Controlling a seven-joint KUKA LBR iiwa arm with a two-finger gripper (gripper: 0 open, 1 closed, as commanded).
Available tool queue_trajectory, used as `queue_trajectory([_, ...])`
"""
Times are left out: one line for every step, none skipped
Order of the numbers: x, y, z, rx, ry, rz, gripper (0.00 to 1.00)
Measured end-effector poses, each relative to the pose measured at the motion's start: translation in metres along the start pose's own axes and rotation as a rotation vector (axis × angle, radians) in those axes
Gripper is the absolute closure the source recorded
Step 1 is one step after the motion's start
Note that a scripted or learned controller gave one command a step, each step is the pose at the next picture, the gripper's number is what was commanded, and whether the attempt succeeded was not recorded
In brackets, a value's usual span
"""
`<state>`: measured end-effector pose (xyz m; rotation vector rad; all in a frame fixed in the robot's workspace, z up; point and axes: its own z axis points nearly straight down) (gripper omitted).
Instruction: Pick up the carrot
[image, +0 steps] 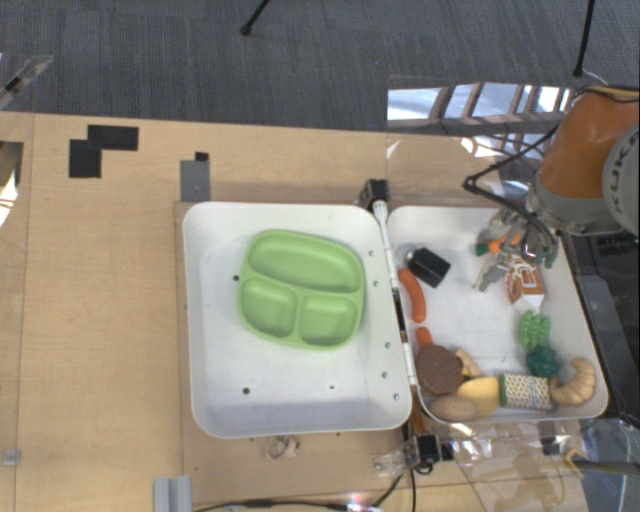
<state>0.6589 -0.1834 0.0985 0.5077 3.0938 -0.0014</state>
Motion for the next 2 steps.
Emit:
queue_trajectory([-0.005, 0.004, -0.015, -0.003, -0.019, -0.007, 1.0])
queue_trajectory([0.05, 0.072, -0.063, -0.006, -0.004, 0.141, 1.0])
